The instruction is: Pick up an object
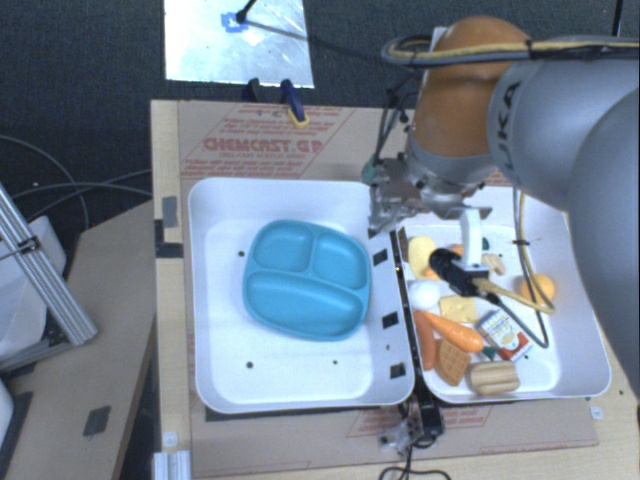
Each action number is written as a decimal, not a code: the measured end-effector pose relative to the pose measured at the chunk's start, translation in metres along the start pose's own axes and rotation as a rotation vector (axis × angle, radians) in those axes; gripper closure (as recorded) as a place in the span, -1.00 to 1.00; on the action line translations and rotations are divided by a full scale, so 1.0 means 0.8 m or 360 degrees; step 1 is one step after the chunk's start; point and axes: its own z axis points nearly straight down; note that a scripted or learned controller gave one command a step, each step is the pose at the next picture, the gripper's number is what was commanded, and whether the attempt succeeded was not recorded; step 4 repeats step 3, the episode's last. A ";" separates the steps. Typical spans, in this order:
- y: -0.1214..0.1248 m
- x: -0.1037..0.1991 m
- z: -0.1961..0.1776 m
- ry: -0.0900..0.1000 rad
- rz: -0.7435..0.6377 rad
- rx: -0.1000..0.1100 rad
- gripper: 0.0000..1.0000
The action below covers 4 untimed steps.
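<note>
Toy food [460,308] lies heaped in the right-hand bin [585,373]. The gripper [400,206] hangs over that bin's far end, close to the wall where it meets the left-hand bin [200,268]. From where I stand I cannot tell whether the gripper is spread or pressed together.

Just below it sit a yellow piece [422,250] and a white, egg-like piece [427,293]. Nearer the front lie an orange carrot [452,331], a brown waffle [452,364] and a bread roll [493,377], with a red-and-white packet [502,334] just beside them. An orange round piece [540,288] sits toward the bin's outer wall.

In the left-hand bin a blue divided plate [308,278] rests flat near the middle. Both bins stand on a cardboard sheet [260,143] printed with red lettering.
</note>
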 end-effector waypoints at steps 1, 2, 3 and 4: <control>-0.011 0.065 0.015 0.0000 0.0000 0.0002 1.00; -0.024 0.060 0.000 -0.0001 0.0012 0.0001 1.00; -0.009 0.051 0.009 -0.0003 0.0014 -0.0002 1.00; -0.009 0.051 0.009 -0.0003 0.0014 -0.0002 1.00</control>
